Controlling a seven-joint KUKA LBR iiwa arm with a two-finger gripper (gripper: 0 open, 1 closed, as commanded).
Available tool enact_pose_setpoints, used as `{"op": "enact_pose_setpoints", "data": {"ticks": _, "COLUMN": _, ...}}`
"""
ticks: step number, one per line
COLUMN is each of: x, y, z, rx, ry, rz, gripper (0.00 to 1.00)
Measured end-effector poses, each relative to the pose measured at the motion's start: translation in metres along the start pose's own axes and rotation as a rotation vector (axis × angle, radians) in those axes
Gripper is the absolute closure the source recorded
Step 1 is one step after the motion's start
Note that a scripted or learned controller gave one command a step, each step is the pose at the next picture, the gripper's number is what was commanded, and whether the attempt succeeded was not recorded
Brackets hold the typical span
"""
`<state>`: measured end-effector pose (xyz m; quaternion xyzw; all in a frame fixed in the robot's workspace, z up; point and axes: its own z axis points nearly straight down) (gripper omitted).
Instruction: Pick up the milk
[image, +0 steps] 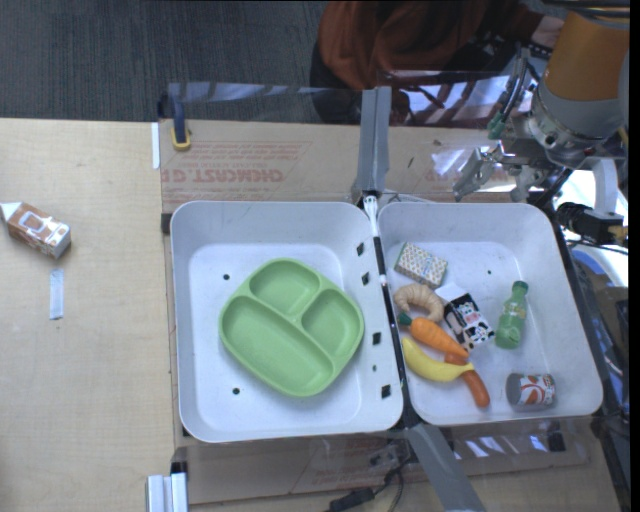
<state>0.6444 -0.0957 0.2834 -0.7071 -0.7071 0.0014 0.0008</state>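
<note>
The milk carton (468, 320) — black and white — is lying in the right bin (560, 300), touching a carrot (438, 338) and just left of a green bottle (511, 316). The gripper (500, 170) is hovering above the bin's far edge, well apart from the milk carton — grip state impossible to tell. A green divided plate (291, 326) is sitting in the left bin (195, 330).

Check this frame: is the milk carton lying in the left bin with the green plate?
No, the milk carton lies in the right bin beside the carrot.
</note>
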Motion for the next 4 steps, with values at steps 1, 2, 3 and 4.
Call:
{"op": "enact_pose_setpoints", "data": {"ticks": 1, "x": -0.012, "y": -0.089, "z": 0.119, "rx": 0.001, "ry": 0.001, "rz": 0.084, "gripper": 0.0}}
{"op": "enact_pose_setpoints", "data": {"ticks": 2, "x": -0.01, "y": -0.094, "z": 0.193, "rx": 0.0, "ry": 0.001, "rz": -0.004, "gripper": 0.0}}
{"op": "enact_pose_setpoints", "data": {"ticks": 3, "x": -0.012, "y": -0.092, "z": 0.181, "rx": -0.005, "ry": -0.001, "rz": 0.001, "gripper": 1.0}}
{"op": "enact_pose_setpoints", "data": {"ticks": 4, "x": 0.051, "y": -0.081, "z": 0.093, "rx": -0.001, "ry": 0.0, "rz": 0.027, "gripper": 1.0}}
